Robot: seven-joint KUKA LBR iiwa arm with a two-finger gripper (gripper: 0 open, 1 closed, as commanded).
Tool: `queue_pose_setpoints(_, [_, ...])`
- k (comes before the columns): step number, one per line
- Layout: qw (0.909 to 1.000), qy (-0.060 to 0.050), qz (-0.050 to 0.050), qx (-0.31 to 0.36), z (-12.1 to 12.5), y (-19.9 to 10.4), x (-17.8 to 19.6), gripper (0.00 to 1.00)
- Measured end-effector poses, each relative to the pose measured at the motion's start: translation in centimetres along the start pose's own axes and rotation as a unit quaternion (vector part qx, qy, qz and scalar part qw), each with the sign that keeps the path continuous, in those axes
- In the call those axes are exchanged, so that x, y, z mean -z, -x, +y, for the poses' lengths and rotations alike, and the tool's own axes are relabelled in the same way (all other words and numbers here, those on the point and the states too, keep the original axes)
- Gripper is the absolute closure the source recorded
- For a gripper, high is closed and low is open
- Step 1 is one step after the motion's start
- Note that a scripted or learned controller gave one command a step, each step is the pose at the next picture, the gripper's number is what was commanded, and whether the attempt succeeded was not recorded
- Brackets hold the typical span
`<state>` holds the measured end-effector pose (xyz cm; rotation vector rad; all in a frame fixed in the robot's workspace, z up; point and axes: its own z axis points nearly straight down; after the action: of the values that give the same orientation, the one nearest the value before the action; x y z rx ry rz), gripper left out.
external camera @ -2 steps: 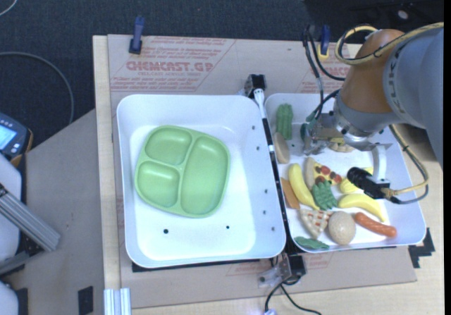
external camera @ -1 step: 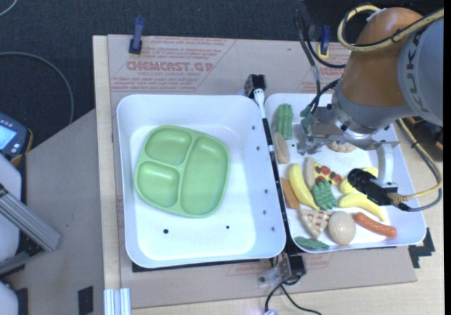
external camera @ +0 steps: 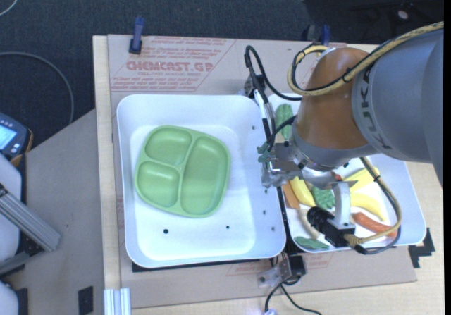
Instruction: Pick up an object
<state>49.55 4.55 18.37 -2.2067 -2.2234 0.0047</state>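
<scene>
Several toy food pieces lie in the right bin (external camera: 414,202): a yellow piece (external camera: 363,198), an orange-red piece (external camera: 371,222), a green piece (external camera: 284,117) near the far-left corner, and another green piece (external camera: 325,199) beside a yellow one (external camera: 303,194). My gripper (external camera: 314,184) hangs low over the left half of this bin, under the orange wrist band, directly above that yellow and green pair. The arm's body hides much of the bin's middle.
The left bin (external camera: 134,118) holds a light green divided plate (external camera: 183,169). A black cable (external camera: 259,84) runs along the wall between the two bins. A blue clamp (external camera: 136,35) sits at the bench's far-left edge.
</scene>
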Motion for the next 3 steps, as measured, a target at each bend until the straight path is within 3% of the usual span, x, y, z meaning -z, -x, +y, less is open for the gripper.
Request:
queue_pose_setpoints(1, [0.9999, 0.01, -0.001, -0.001, -0.6, -2.3, 11.5, 1.0])
queue_pose_setpoints(2, [0.9999, 0.013, -0.003, -0.007, 1.8, 4.8, 22.8, 1.0])
queue_pose_setpoints(3, [1.0, 0.002, -0.001, -0.001, -2.0, -0.1, 21.6, 1.0])
